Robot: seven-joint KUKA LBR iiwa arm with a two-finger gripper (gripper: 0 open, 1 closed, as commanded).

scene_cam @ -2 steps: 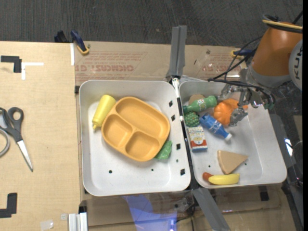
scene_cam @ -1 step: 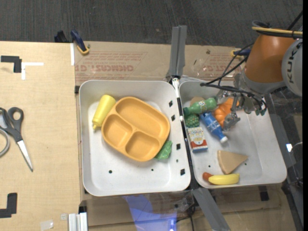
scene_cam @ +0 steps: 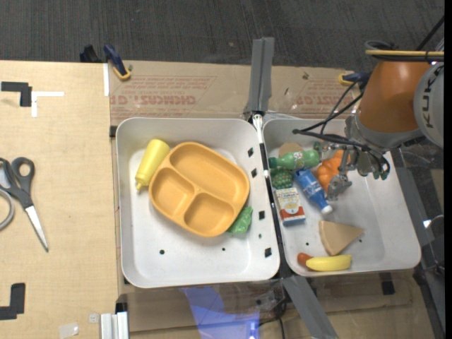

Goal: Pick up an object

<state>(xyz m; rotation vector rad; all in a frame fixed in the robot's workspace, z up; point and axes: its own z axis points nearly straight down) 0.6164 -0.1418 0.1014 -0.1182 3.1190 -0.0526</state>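
Pale wood makes up the bench, the largest thing here, with a sheet of printed brown cardboard laid along its far side and dark carpet beyond. On it sit the two shallow white plastic bins: the left bin and the right bin, touching along a grey divider.

The grey arm with its orange band reaches over the right bin, and the gripper hangs low among the clutter there. Whether it is spread or closed I cannot tell, and nothing is plainly held.

Next in size, a three-compartment orange plastic tray fills the left bin, with a yellow squeeze bottle at its upper-left edge and a green piece tucked under its lower right.

The likely targets crowd the right bin: a green plastic bottle, a blue bottle just beside the tool, an orange item close under it, a small printed carton, a tan wedge and a yellow banana at the near wall.

To grasp well, I would centre over one item only, probably the blue bottle, straddle its narrow width, and descend straight, since touching neighbours could jam the close.

Grey-handled scissors lie well apart on the bench's left.
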